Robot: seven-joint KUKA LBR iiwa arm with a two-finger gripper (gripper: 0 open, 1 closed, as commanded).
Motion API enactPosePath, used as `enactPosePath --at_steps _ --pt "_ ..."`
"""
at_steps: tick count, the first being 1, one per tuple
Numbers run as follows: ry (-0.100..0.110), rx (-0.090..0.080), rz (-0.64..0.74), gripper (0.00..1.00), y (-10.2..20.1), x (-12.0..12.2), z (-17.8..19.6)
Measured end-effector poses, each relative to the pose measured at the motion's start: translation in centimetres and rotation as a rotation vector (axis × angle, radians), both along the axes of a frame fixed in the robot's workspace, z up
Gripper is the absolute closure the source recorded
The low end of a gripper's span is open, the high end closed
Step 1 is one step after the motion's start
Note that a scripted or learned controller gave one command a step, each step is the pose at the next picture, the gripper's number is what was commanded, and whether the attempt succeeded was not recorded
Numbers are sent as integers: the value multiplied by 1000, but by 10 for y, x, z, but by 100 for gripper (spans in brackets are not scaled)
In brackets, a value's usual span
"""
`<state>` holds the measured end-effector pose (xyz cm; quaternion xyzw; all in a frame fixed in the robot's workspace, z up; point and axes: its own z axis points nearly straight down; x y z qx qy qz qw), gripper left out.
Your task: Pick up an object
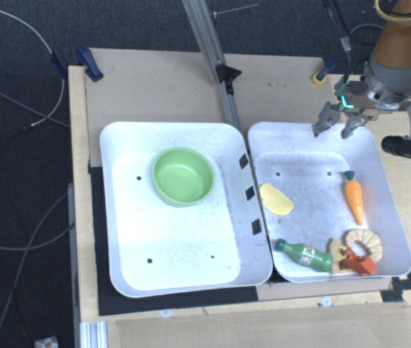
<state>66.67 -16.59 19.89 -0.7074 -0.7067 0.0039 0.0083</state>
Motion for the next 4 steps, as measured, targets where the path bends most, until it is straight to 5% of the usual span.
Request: enactPosePath --at_steps 1,3,4 --pt "-9 -1 1 0 0 2 5" --pt "-4 -2 0 0 7 -8 -92" --pt "-4 -1 1 0 8 -8 -102"
